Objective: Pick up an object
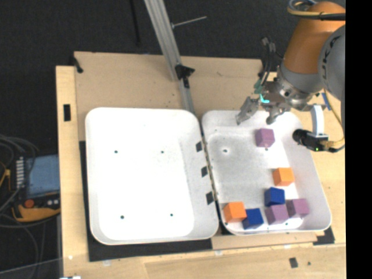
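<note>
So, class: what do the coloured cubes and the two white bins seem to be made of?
Cubes, such as the purple cube and orange cube: probably foam or painted wood, matte, with flat colour and no glare. Right bin and left bin: likely moulded plastic, smooth, with rounded corners.

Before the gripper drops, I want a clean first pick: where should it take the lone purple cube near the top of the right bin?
Probably from straight above, closing on two opposite flat side faces of the purple cube. It stands apart from the other blocks, with bare right bin floor around it, and the open gripper hovers just beyond it.
</note>
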{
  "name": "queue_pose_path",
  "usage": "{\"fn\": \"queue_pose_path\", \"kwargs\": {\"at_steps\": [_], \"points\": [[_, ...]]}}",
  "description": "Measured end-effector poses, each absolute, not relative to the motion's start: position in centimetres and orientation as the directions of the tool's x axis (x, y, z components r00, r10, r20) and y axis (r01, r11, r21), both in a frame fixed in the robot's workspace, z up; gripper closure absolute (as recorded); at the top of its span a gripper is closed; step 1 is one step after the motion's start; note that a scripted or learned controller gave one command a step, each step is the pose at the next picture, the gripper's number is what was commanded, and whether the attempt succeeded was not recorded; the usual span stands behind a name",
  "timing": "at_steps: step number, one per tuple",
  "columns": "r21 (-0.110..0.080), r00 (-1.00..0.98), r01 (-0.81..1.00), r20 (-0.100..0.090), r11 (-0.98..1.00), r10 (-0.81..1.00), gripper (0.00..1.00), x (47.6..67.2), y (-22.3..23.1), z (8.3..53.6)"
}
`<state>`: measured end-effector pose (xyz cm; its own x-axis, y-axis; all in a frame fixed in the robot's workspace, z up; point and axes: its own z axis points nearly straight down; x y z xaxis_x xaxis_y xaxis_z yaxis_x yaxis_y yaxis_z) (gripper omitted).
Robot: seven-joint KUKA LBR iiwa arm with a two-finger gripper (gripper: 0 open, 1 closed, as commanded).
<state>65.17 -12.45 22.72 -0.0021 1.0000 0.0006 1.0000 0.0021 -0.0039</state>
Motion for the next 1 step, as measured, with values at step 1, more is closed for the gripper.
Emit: {"fn": "queue_pose_path", "kwargs": {"at_steps": [1], "points": [[0.0,-0.004,1.0,-0.001,0.004,1.0,0.0,65.25,-12.48,23.0]]}}
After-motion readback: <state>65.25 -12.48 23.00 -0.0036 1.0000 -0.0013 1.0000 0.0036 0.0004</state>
